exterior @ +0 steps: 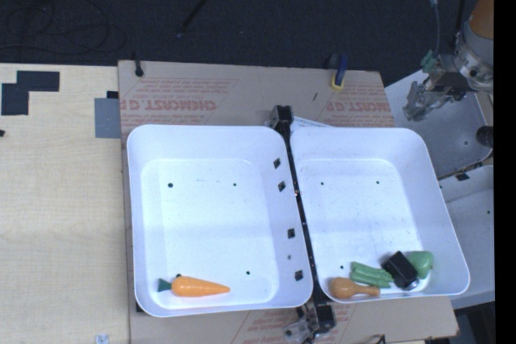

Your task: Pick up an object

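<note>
Dark floor with loose cables lies behind a worktop [56, 197] carrying two white bins. At two o'clock, the gripper [426, 97] hangs outside the bins; its state cannot be told. Nothing is picked up yet. An orange carrot [199, 287] lies at seven o'clock in the left bin [201, 139]; small toys cluster at five o'clock in the right bin [363, 141].

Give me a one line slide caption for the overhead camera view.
Carrot lies in the left bin; end effector hovers beyond the right bin.
</note>
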`<control>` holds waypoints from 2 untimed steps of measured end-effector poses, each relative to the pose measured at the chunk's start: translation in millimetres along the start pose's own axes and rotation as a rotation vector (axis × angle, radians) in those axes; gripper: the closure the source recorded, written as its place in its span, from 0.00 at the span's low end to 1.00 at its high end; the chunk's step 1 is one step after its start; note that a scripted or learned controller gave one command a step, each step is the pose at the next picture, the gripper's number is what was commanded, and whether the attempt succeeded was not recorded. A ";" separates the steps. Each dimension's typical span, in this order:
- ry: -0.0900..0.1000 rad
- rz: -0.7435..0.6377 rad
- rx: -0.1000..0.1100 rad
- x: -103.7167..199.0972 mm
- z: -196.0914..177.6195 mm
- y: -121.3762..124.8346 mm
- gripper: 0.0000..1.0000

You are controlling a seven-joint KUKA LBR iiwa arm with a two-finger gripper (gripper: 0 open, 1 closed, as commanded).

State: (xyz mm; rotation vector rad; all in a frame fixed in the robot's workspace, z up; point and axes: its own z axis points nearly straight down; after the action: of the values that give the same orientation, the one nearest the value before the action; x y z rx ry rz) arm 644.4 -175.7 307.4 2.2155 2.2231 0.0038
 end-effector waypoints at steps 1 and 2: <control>0.000 0.005 0.009 -16.8 28.2 -9.3 1.00; 0.000 0.005 0.007 -38.3 25.0 -30.8 1.00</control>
State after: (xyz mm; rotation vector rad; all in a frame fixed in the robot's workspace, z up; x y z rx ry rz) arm 613.8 -214.2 282.3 2.2247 2.2207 -0.0041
